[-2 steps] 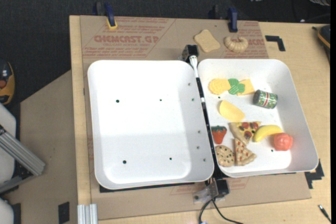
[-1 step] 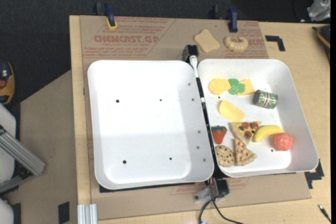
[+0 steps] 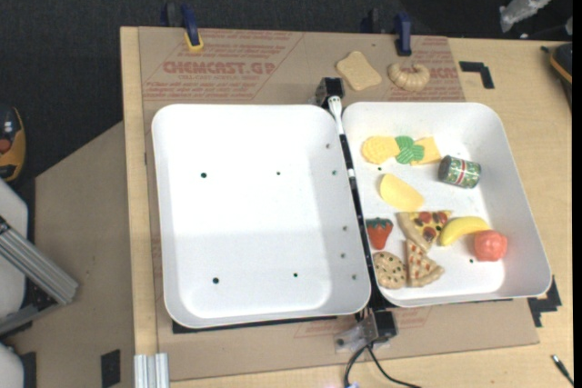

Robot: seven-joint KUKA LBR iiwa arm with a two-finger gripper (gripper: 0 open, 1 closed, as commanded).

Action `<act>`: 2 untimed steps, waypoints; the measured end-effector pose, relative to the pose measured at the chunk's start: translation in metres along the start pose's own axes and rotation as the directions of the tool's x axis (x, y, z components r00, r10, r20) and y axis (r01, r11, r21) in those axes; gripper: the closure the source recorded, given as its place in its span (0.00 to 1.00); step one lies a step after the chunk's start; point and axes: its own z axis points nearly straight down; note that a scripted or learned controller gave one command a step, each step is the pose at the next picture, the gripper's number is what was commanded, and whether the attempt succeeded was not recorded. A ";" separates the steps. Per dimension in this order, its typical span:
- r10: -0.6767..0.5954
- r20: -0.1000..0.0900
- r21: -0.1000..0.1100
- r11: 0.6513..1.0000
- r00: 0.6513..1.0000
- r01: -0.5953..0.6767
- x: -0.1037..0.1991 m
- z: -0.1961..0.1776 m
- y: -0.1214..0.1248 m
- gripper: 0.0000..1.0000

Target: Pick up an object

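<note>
The right white bin (image 3: 509, 161) holds several toy foods: a yellow piece with a green leafy part (image 3: 400, 149), a green and red can (image 3: 458, 171) lying on its side, a yellow wedge (image 3: 398, 191), a strawberry (image 3: 379, 232), two pizza slices (image 3: 420, 243), a banana (image 3: 462, 228), a red tomato (image 3: 489, 245) and a chocolate-chip cookie (image 3: 389, 269). The left white bin (image 3: 250, 213) shows only its bare floor with small dark dots.
A toast slice (image 3: 357, 71) and a tan pastry (image 3: 408, 74) lie on the cardboard behind the right bin. Blue clamps (image 3: 191, 27) (image 3: 401, 32) hold the board's far edge. A cable (image 3: 368, 350) runs off the front edge.
</note>
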 end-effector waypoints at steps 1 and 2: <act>0.000 0.002 -0.005 1.000 1.000 0.000 0.000 -0.011 0.001 1.00; 0.000 0.002 -0.004 1.000 1.000 0.000 0.000 -0.011 0.001 0.00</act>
